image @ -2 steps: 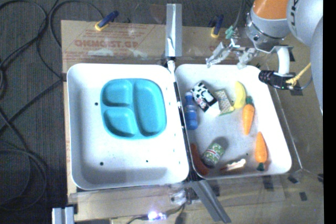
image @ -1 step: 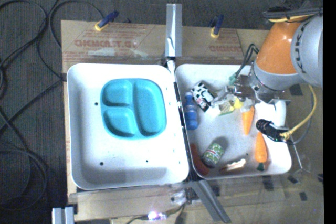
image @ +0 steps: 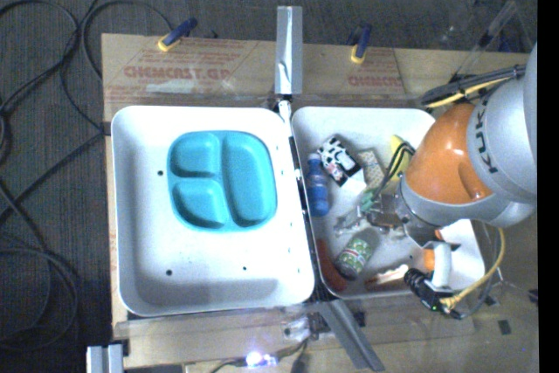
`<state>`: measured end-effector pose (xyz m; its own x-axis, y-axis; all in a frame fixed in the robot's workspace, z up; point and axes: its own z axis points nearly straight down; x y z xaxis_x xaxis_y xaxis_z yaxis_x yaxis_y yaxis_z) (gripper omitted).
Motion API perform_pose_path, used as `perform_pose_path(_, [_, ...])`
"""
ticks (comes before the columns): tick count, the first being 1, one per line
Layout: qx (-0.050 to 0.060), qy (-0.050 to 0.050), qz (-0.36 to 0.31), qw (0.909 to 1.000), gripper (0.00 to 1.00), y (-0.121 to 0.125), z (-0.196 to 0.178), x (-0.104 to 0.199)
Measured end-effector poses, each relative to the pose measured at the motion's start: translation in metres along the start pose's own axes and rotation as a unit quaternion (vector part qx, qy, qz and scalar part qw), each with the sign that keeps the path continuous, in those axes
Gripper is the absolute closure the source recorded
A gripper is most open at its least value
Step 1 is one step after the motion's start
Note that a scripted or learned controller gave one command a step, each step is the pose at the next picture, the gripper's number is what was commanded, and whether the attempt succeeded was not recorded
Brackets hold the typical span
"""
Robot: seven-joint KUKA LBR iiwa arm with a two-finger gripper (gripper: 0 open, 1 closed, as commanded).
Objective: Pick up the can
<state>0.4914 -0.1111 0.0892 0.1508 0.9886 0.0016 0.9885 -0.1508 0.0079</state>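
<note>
Gripper (image: 374, 210) sits low inside the right bin (image: 358, 114), about midway between that bin's back and front walls and a little left of its centre. Whether it is released or clenched cannot be told, since the wrist and its metal parts crowd the spot, and nothing can be seen held in it. The arm (image: 502, 144) comes in from the right, its orange band (image: 445, 166) bulging over the bin's right half.

The can (image: 354, 253), green with a pale label, lies on its side on the bin floor just in front of the gripper and slightly to its left, near the front wall. It appears apart from the gripper, though the gap is small. A small red thing (image: 324, 259) lies just left of the can, and a reddish-brown strip (image: 388, 279) lies to its right along the front wall.

A blue bottle (image: 316, 188) lies against the bin's left wall, its length running front to back. Behind it and to the right is a black-and-white pack (image: 337, 158), tilted, with a beige pack (image: 370, 163) just beside it.

The left bin (image: 140, 262) holds a teal tray (image: 223, 179) with three compartments, set toward the back. Both bins rest on a cardboard sheet (image: 210, 70), which two clamps (image: 177, 32) hold at its far edge. A metal post (image: 289, 48) stands between the bins at the back.
</note>
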Motion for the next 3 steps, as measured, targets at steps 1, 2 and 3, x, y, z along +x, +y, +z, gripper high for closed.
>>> perform_pose_path(1, [0.0, 0.001, 0.0, 1.0, 1.0, 0.001, -0.009, 0.001])
perform_pose_path(2, [0.0, 0.0, 0.0, 1.0, 0.0, 0.001, -0.009, 0.0])
perform_pose_path(3, [0.004, -0.003, 0.05, 0.9987, 0.0, 0.126, -0.232, 0.049])
